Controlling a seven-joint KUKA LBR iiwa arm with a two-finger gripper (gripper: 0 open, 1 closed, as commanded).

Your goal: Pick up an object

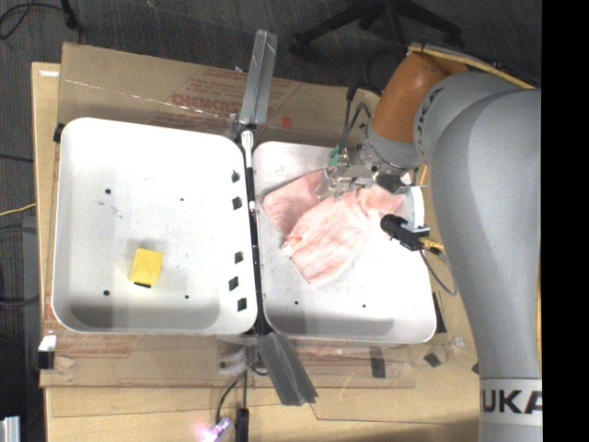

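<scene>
The grey arm [488,247] fills the right side, white letters "UKA" legible near its base. On the worktop [46,90] sit 2 white bins. The right bin [405,316] holds a crumpled pink cloth [327,228]; the pincer [339,175] hangs over the cloth's upper edge, its grip state impossible to tell. The left bin [83,155] holds a small yellow block [146,266].

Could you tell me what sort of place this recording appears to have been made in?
Most likely a robotics lab or test cell. A grey industrial arm reaches over two white bins on a cardboard-covered bench, and an office chair base stands on carpet behind, with loose cables nearby.
</scene>
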